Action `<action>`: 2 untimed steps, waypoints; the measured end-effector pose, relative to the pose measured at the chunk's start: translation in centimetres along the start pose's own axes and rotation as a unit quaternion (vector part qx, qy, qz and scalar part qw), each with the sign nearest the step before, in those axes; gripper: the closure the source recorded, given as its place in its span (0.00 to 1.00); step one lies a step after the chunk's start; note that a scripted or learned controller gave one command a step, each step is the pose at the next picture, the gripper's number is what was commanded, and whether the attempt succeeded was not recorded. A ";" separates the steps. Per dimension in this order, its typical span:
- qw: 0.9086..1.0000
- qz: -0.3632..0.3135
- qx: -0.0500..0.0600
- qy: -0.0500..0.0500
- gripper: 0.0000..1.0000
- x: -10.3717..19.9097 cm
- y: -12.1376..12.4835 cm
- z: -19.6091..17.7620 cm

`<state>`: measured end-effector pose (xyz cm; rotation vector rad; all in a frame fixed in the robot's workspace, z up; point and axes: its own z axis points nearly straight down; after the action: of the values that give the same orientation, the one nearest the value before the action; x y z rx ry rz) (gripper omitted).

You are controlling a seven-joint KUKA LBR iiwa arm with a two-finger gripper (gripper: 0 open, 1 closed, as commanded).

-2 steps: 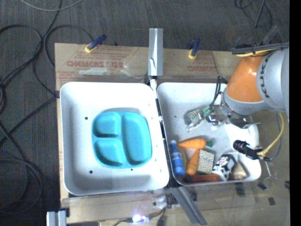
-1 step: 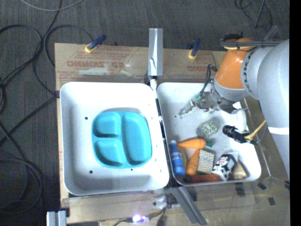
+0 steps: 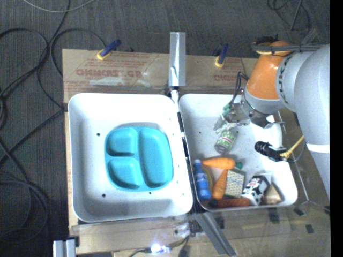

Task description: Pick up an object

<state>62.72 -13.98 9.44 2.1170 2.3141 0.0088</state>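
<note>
Two-finger gripper (image 3: pixel 228 118) at right white bin's (image 3: pixel 201 108) twelve o'clock, poised directly above small green-labelled bottle (image 3: pixel 226 138) (likely target); finger spread: cannot tell.

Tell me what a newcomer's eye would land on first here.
First, the bright turquoise three-compartment plastic tray lying in the left white bin. Next, the grey arm's orange band at upper right, its gripper over a small green-labelled bottle in the right white bin.

Illegible red print on cardboard (image 3: pixel 115 73)
</note>
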 end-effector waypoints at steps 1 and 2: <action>1.000 0.000 0.000 0.000 0.00 0.0 0.0 0.0; 1.000 -0.001 -0.001 -0.002 0.00 -1.1 -5.0 0.6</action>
<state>57.83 -15.52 8.84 2.1124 2.3130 0.0075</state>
